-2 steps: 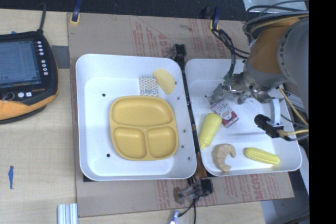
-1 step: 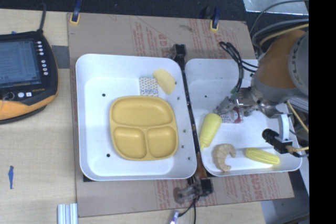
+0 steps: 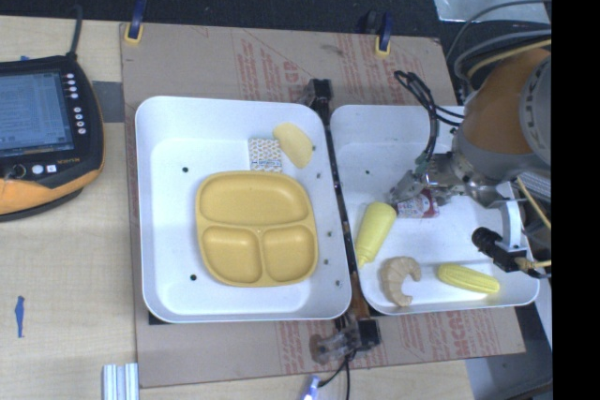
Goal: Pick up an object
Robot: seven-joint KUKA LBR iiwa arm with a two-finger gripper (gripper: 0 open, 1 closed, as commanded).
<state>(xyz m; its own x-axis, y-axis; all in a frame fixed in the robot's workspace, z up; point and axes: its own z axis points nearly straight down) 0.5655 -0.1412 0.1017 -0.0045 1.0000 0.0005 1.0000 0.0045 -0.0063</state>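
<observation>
No readable text; faint red print on the cardboard sheet (image 3: 281,51), illegible.

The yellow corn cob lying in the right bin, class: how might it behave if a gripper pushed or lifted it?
The corn cob is long and rounded, so a sideways push would probably roll it. Its surface looks smooth and glossy, like plastic, so it is likely stiff, light and a little slippery. It lies near the right bin's front wall, which may stop it.

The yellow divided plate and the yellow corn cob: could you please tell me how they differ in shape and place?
The divided plate is broad and flat with three compartments; the corn cob is small and long. The plate lies in the left bin, the cob in the right bin, near its front edge. Both are yellow.
</observation>
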